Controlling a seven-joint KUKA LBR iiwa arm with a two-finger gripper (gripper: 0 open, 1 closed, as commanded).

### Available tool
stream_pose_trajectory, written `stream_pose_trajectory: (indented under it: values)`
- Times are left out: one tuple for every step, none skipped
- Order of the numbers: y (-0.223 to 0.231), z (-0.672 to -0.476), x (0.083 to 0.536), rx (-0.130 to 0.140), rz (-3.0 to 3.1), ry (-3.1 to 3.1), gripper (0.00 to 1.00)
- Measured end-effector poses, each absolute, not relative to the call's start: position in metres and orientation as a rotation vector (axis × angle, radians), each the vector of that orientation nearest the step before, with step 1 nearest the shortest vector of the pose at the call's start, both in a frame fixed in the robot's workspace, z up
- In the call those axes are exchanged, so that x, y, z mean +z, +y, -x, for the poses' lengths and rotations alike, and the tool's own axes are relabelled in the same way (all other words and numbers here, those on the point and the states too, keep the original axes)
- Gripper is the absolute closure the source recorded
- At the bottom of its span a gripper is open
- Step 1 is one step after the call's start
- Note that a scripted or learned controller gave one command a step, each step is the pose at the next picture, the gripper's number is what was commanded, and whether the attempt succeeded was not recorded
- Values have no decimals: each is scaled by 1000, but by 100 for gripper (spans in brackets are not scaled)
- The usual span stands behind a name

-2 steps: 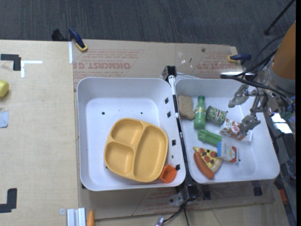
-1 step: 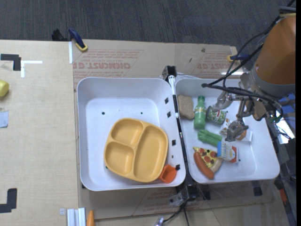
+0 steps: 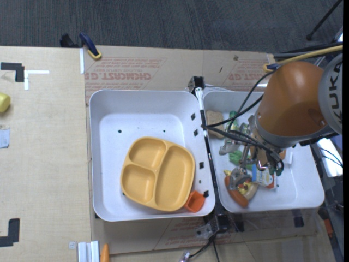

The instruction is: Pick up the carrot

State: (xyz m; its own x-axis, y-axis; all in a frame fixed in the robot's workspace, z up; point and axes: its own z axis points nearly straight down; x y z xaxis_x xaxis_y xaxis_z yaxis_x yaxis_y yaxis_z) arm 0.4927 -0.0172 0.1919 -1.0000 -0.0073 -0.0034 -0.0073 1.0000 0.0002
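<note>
Two shallow white bins sit side by side on a cardboard sheet at the counter's right part. The left bin (image 3: 103,146) holds a yellow three-compartment plate (image 3: 158,173), lying toward the bin's near right corner, and a small orange cup (image 3: 195,202) touching the plate's near right edge, against the bin's near wall.

The right bin (image 3: 305,192) holds a jumble of small things under the arm (image 3: 292,105): a tan piece (image 3: 215,117) by the far left corner, green items (image 3: 235,157) near the middle, a mixed cluster with a white, red and blue packet (image 3: 265,178), too small to read. The carrot (image 3: 238,196), orange-red, lies near the bin's near left corner, at the near edge of that cluster.

The hand (image 3: 252,162) hangs over the cluster amid cables; whether its grip is apart or together cannot be told.

The cardboard (image 3: 131,70) bears red print, upside down and not clearly legible. White letters "KU" show on the arm's grey shell. A yellow object (image 3: 3,102) lies at the counter's left edge.
</note>
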Motion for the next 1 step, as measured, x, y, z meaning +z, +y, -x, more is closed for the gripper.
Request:
stream_pose_trajectory:
  values:
    - [51, -492, 192, 1, -46, 3138, 0]
